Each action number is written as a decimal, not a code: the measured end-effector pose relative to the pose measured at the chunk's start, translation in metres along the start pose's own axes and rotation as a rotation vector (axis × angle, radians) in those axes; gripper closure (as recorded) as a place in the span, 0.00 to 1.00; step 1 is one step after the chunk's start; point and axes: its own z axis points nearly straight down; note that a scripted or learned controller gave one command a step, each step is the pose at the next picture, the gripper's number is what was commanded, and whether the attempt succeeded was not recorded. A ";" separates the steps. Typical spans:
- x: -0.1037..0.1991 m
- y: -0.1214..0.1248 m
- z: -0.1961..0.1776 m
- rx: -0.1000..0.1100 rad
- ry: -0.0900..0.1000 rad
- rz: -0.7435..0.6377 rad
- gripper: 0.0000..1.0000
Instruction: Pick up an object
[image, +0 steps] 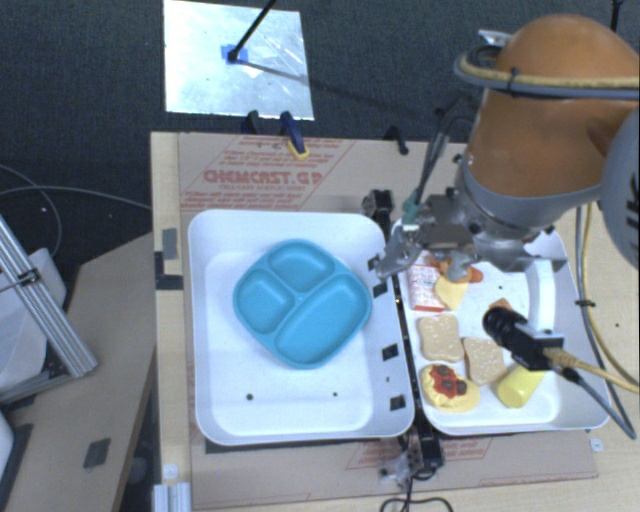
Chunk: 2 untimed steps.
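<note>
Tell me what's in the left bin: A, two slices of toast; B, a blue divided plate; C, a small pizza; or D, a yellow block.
B: the blue divided plate lies alone in the left bin, while the food pieces sit in the right bin.

- Gripper (432, 262) low over upper-left corner of right bin (565, 415), beside divider between bins; finger state not discernible.
- Left of it: blue sectioned plate (300, 302) lying in left bin (225, 400).
- Just below: two toast slices (441, 338), pizza piece (449, 387), yellow block (517, 386).
- Touching or just under: packet (424, 283), pale wedge (452, 292).
</note>
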 end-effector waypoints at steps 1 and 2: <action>0.029 0.012 -0.076 -0.011 0.004 -0.011 0.00; 0.079 0.010 0.051 0.008 0.000 -0.013 0.00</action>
